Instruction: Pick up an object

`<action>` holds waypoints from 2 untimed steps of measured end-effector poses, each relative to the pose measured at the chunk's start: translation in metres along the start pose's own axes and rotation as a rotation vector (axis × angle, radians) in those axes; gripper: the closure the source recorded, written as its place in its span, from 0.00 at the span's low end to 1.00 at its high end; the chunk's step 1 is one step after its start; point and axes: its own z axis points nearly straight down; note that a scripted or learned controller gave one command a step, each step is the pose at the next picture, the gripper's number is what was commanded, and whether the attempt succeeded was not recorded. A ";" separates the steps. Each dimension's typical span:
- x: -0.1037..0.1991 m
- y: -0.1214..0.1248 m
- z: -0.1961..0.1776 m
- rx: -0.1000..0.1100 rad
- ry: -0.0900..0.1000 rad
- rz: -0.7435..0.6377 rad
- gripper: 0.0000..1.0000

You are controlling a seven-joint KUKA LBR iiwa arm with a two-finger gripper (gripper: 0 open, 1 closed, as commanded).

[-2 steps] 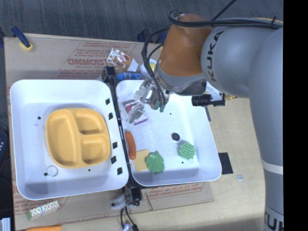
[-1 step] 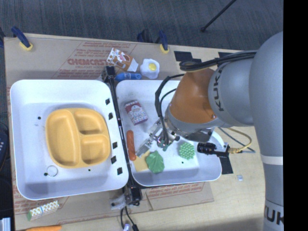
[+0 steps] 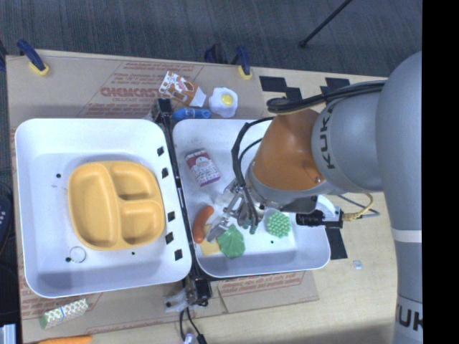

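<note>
Down in the right bin (image 3: 308, 253) my tool (image 3: 233, 217) hung low over the toys; whether it was wide or narrow I could not tell. Just beside it lay an orange carrot (image 3: 202, 223), a green leafy piece (image 3: 231, 243) and a green studded ball (image 3: 278, 224). A yellow divided tray (image 3: 115, 204) sat in the left bin (image 3: 36, 192).

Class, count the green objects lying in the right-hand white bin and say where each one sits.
2. A flat leafy green piece near the bin's front edge, and a bumpy round green ball to its right. The grey arm may hide others.
</note>
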 end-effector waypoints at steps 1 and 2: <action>-0.046 0.019 0.000 0.000 -0.005 -0.550 0.00; -0.115 0.064 0.000 0.003 0.009 -0.496 0.00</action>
